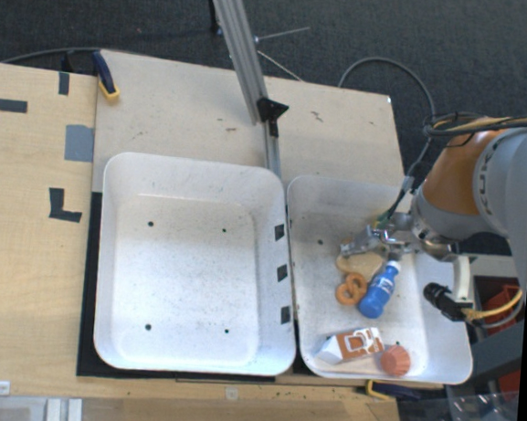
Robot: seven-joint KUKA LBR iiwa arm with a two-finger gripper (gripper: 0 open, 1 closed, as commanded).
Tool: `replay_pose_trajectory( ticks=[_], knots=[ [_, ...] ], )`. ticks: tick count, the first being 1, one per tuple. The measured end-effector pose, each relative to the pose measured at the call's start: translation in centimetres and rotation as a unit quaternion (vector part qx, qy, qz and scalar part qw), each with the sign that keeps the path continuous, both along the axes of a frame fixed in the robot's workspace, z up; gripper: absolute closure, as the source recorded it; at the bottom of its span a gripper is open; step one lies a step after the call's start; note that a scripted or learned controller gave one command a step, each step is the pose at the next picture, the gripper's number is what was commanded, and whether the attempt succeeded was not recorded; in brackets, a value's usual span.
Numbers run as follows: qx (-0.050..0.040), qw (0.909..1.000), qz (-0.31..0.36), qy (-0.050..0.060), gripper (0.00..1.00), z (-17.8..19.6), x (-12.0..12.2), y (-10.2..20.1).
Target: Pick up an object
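Observation:
My gripper (pixel 373 243) is low in the right bin (pixel 315 200), near its back right part. A small tan object (pixel 352 251) lies right at its tip; whether it is held cannot be made out. Just in front of the gripper lies a blue bottle with a white cap (pixel 378 289), and beside that an orange ring-shaped piece (pixel 351 289). A white and orange packet (pixel 349 344) and a red-orange ball (pixel 395 360) rest near the bin's front edge.
The left bin (pixel 114 238) stands beside the right one, divided from it by a raised rim (pixel 284 271). A slanted metal rail (pixel 246 48) runs from the top down to the bins' back edge. Cables (pixel 475 311) hang off the arm at the right.

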State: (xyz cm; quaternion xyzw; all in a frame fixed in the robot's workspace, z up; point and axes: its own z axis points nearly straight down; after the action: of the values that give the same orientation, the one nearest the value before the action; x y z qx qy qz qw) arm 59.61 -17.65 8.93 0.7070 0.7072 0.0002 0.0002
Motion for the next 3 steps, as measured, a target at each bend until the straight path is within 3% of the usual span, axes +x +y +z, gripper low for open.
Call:
replay_pose_trajectory(
  ticks=[1, 3],
  knots=[
    [-0.0007, 1.0, 0.001, -0.001, 1.0, 1.3, 0.1, 0.0],
    [-0.0009, 1.0, 0.001, -0.002, 1.0, 12.0, 0.1, -0.4]
  ],
)
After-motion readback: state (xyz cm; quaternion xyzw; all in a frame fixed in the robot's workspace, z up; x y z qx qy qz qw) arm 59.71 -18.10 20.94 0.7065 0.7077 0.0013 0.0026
